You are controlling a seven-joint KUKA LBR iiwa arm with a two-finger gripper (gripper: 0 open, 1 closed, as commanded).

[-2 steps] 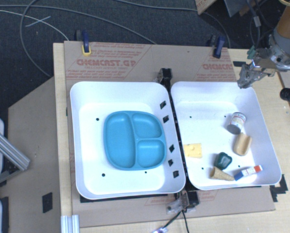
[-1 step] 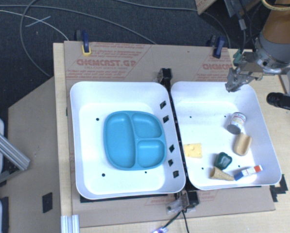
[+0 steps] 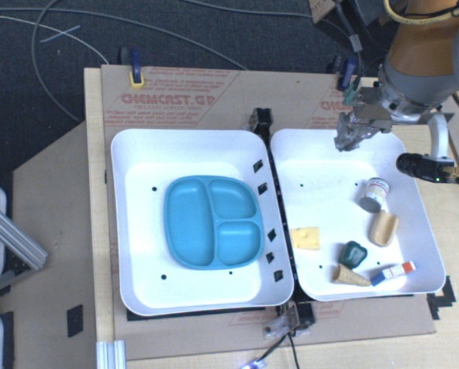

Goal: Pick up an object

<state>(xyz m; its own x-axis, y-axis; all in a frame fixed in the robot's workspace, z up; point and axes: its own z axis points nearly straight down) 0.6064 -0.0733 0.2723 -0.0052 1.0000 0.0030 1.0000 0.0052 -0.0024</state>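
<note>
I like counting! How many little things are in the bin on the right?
6, all in the right bin: can, cork-like piece, cheese, green thing, wedge, marker.

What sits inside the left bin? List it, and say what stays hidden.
The left bin holds one blue divided plate, its three compartments bare. The bin floor beneath the plate is covered, so anything under it cannot be seen.

The arm [image 3: 421, 44] was grey, with a broad orange band above its rounded wrist. Black cables ran beside it near the top. At its end sat a small dark grey gripper [image 3: 350, 138] of angular metal parts.
</note>
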